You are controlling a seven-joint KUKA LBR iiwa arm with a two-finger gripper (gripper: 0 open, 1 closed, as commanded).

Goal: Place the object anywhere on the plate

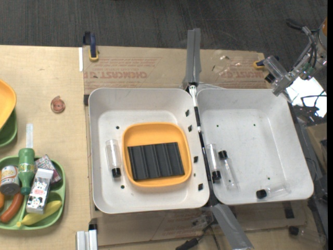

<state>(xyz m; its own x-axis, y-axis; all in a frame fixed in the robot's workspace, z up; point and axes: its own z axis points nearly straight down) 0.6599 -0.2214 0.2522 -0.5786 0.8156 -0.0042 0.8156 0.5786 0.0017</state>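
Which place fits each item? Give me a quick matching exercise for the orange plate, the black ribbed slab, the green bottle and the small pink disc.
Items:
1. square orange plastic plate
2. black ribbed rectangular slab
3. green plastic bottle
4. small pink round disc

Places:
A. on the green tray at the bench's left
B. alone on the bare wooden bench top
C. inside the left white bin
D. lying on the plate

Pairs: 1-C, 2-D, 3-A, 4-B

Dark carpet floor (156, 9); wood bench (41, 77), cardboard (156, 66) underneath bins.
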